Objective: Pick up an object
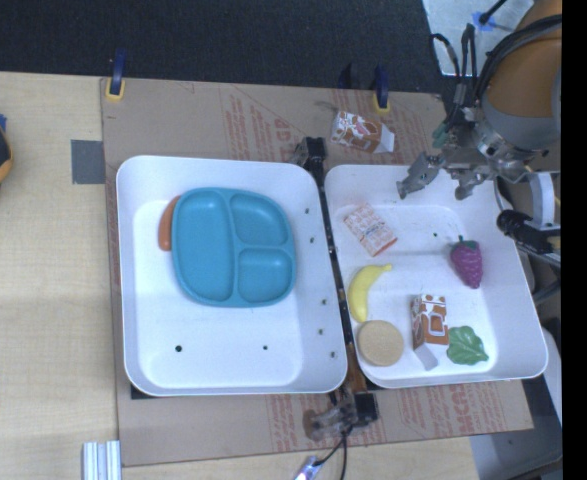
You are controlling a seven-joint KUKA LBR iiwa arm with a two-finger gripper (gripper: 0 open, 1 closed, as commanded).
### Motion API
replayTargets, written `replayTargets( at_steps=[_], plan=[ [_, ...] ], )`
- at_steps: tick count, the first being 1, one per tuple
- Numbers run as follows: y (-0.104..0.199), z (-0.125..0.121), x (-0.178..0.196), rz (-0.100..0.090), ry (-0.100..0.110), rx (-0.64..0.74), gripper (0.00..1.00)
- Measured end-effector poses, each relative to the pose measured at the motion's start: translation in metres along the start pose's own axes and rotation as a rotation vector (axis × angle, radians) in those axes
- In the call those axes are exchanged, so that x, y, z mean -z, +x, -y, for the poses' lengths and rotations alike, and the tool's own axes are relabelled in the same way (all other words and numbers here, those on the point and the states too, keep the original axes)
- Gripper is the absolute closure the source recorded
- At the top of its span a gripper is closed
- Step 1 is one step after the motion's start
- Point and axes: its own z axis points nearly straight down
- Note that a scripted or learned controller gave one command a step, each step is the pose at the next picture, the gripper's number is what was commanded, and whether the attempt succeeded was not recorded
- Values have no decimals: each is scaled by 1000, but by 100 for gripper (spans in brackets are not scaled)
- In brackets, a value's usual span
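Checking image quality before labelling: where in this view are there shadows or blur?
Camera view: the gripper casts a soft shadow on the right bin; the left bin is evenly lit under the blue plate; small packets look slightly soft.

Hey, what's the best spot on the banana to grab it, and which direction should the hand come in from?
Probably the banana's thick middle, coming straight down from above. It lies flat in the right bin, curving from its upper right tip to its lower left end, so the fingers should close across the curve. The round cookie sits close below its lower end, so staying mid-body keeps clear of it.
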Motion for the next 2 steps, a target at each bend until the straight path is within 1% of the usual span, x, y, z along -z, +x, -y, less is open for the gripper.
replayTargets(
  at_steps=[1,2],
  plan=[
    [-84,21,-32,1,2,-3,0],
    [-80,47,-81,1,1,1,0]
  ],
)
